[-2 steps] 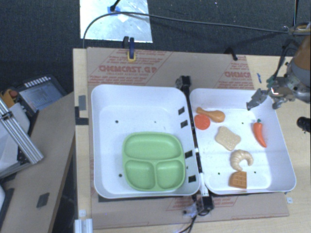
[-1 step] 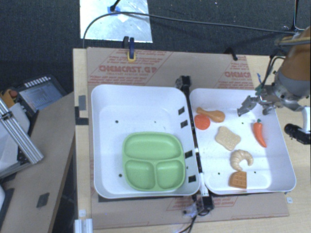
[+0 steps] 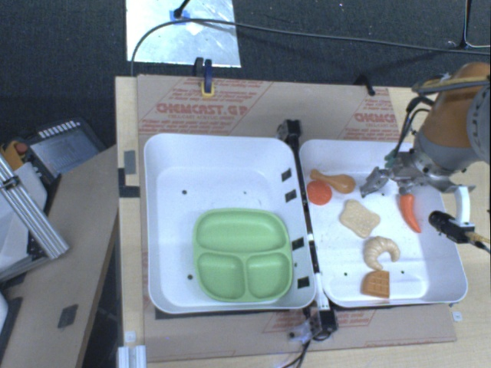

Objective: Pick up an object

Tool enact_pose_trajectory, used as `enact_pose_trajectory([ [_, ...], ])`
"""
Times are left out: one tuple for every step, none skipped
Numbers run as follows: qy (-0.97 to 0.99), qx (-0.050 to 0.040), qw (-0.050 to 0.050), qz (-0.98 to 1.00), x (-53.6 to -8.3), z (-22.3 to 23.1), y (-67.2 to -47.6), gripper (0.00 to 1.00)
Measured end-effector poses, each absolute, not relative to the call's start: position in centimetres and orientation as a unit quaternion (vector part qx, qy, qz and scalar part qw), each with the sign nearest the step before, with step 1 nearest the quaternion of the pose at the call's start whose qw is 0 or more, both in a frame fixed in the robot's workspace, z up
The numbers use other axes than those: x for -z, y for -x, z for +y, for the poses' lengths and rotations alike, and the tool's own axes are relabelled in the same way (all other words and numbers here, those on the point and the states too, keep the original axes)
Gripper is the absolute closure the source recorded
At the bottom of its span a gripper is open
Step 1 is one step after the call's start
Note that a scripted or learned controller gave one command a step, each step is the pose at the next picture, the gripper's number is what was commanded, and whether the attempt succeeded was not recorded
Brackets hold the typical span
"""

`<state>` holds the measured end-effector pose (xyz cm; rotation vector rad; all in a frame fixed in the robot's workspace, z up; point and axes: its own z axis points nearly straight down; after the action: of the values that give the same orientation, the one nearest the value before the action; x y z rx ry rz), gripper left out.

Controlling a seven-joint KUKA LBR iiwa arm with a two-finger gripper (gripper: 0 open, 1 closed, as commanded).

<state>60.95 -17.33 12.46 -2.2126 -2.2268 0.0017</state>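
The right bin (image 3: 445,282) holds several toy foods: a chicken drumstick (image 3: 335,180), a red tomato slice (image 3: 319,194), a cracker (image 3: 359,218), a croissant (image 3: 381,250), a waffle piece (image 3: 376,284) and an orange-red carrot (image 3: 410,211). My gripper (image 3: 376,182) hangs over the bin's upper middle, just right of the drumstick and above the cracker. Nothing shows between its fingers, and their spread is too small to read. The grey arm with its orange band (image 3: 453,121) comes in from the right.
The left bin (image 3: 165,205) holds a green three-compartment plate (image 3: 242,253). A black divider clamp (image 3: 291,130) sits between the bins at the back. Cardboard lies under both bins. A black cable and a yellow clip (image 3: 206,83) lie behind.
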Motion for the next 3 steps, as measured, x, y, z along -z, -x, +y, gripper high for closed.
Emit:
enact_pose_trajectory([
  [0.705,0.0011,-0.002,-0.71,-13.9,-17.4,-61.2,1.0],
  [0.705,0.0022,-0.004,-0.709,-20.3,-17.9,-61.7,1.0],
  [0.705,0.0023,-0.004,-0.709,-25.7,-17.0,-62.5,1.0],
])
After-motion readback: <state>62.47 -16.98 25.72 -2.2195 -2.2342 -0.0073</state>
